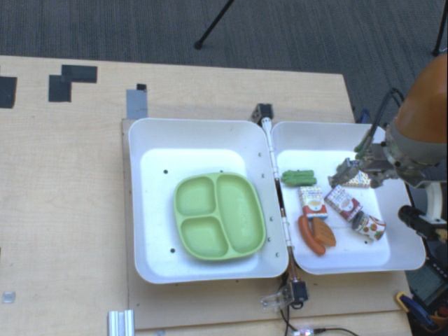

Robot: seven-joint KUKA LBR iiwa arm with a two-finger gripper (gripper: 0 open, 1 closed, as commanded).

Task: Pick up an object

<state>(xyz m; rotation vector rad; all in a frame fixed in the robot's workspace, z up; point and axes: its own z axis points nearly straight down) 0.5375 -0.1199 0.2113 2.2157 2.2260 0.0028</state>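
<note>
So the gripper (350, 171) is hovering over the right bin (402, 261), just right of the green pickle-looking thing (298, 178). Honestly can't tell how its claw is set. Below the green thing sit a small carton (314, 204) and an orange hot dog (317, 235); two packets (343, 203) (369, 225) lie off to the lower right.
</note>
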